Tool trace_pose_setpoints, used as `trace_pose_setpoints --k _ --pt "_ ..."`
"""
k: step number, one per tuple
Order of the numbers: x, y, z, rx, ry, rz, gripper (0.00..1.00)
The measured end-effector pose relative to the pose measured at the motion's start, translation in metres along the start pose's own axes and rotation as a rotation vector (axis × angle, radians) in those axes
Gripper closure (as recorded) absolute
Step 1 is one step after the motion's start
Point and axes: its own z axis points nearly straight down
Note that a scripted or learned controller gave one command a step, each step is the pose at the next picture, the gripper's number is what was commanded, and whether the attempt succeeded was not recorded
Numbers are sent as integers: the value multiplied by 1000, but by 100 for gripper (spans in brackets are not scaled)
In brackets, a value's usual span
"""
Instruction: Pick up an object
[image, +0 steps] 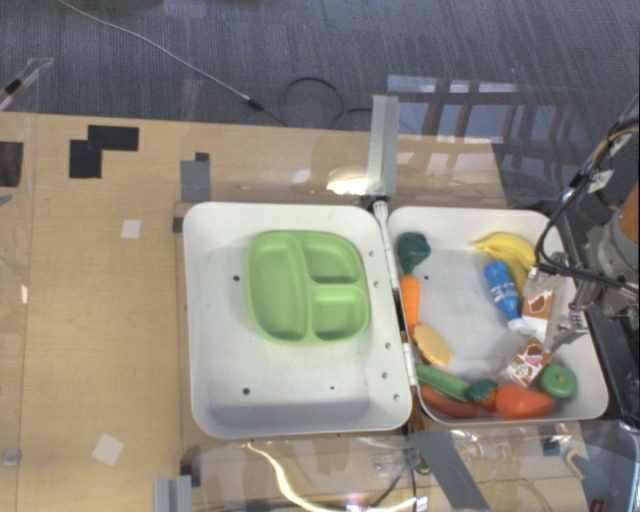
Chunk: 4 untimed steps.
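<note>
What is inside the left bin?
The left bin holds one thing: a green divided tray, lying flat near its middle with its compartments bare. Whatever lies beneath the tray is covered.

A light-green, three-compartment plastic tray (305, 286) lies near the centre of the left white bin (215, 400). At eleven o'clock from it, black tape patches (102, 148) mark the wooden bench (90, 330).
</note>
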Motion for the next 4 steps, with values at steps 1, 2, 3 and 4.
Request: trace_pose_setpoints --k 1,2,3,4 --pt "-28 5 95 5 -21 -114 0" --pt "-71 60 117 -1 -8 -161 0" --pt "-31 47 116 0 -7 -52 0" --pt "-94 103 117 -3 -6 140 0"
